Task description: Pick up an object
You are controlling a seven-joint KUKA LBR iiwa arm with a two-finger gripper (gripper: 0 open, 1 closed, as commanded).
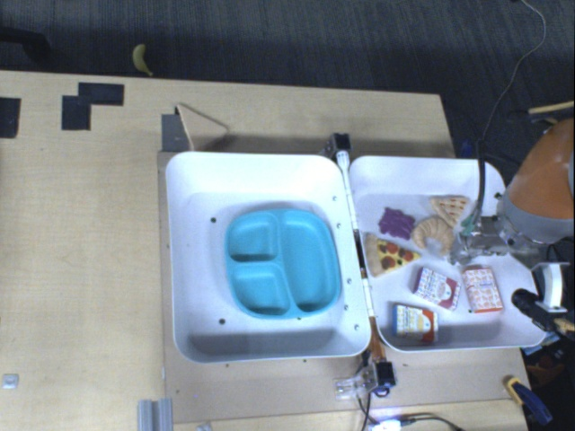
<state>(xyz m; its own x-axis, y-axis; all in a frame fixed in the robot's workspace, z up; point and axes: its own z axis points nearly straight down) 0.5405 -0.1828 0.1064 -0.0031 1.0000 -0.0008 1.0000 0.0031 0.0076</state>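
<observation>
Orange-banded arm point(544, 182) comes in from the right, sitting highest over the right bin point(395, 176). Its gripper point(474, 239) hangs low inside that bin, just right of the round cookie point(433, 233); can't tell how it's set, and nothing is seen in its grasp. Relative to the cookie: purple grapes point(396, 222) just left, waffle piece point(452, 208) above-right, pizza slice point(387, 255) below-left, red-white carton point(436, 286) below, second carton point(482, 290) below-right, a third carton point(414, 322) farther below near the bin's front wall. Left bin point(193, 241) holds a blue divided tray point(281, 260), well left of the cookie.
</observation>
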